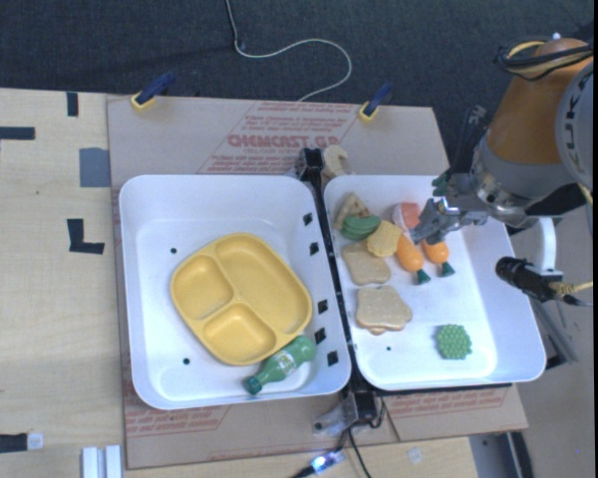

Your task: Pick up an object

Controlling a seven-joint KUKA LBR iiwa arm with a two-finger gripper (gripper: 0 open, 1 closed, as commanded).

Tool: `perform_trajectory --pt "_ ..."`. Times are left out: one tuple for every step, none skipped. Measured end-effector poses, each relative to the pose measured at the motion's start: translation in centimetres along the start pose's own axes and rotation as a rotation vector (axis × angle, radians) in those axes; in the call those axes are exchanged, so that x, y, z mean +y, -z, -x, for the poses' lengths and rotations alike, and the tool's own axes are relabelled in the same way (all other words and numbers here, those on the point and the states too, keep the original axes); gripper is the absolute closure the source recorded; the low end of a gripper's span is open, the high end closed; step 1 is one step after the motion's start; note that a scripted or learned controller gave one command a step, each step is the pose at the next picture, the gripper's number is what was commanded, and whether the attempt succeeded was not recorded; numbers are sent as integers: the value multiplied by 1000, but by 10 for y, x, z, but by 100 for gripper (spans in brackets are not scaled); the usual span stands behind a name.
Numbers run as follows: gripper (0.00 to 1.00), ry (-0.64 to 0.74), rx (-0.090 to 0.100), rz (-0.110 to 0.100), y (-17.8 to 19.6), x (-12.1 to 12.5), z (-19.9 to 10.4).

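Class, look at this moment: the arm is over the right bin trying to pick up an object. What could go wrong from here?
1. The end effector sits above crowded toy food; the carrots touch one another, so it might nudge rather than grasp one.
2. The bread looks flat, so it may be hard to grip.
3. Closing between items could push them aside.

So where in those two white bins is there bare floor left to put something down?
In the left bin, bare strips frame the yellow tray, widest along the far wall. In the right bin, floor is free around the green ball and along the near wall. It is crowded at its far left, where the food pieces bunch by the gripper.
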State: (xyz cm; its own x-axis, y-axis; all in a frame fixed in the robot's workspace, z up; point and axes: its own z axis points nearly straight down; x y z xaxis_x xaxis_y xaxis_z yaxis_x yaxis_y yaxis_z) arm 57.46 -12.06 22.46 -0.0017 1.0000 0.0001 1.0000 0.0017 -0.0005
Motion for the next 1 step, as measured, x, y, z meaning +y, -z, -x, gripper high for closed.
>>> perform_trajectory --pt "100 6 2 -1 4 8 -64"
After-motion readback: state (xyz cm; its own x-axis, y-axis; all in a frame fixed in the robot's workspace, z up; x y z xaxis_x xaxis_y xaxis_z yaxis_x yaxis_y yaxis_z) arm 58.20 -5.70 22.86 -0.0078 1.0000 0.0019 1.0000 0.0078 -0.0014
